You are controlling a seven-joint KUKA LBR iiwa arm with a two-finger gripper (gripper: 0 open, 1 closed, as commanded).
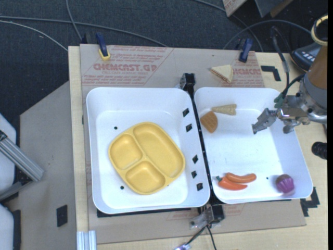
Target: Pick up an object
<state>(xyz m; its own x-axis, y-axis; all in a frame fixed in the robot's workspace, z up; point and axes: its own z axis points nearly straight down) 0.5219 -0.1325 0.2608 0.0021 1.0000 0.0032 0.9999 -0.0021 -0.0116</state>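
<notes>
Camera view, cardboard-topped table (130,66) on dark carpet (36,61), two white bins, yellow tray (146,157) in left bin (99,139), end effector (273,120) fingers apart at 3 o'clock above right bin (250,150), hot dog (237,180) at 6 o'clock there.

two white bins (93,139), side by side, both left of the gripper (274,121). one yellow tray (146,157) with three compartments, far left of it. below the gripper: one hot dog (242,178), one carrot (231,185), one purple fruit (284,183). left of it: one brown bun (209,122), one cone (225,109). one sandwich wedge (222,73) above-left, outside the bins. two blue clamps (102,47) along the board's far edge.
</notes>
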